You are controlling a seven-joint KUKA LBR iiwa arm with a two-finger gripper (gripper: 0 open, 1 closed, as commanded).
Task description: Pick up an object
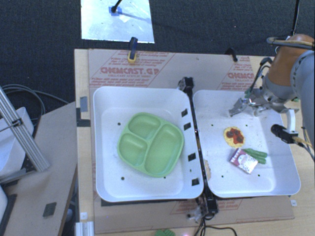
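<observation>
A: Where are the pickable objects lying?

B: 3 are sitting in the right bin [283,181]: a small toy pizza [234,136] near its middle, and just below it a green pea pod [256,154] touching a small red and white packet [243,161].

A: And the gripper?

B: The gripper [242,106] is hanging over the bin's upper part, well apart from them, its fingers spread and pinching nothing.

A: What else?

B: A green divided plate [150,144] with 3 compartments is lying in the left bin [106,181].
</observation>
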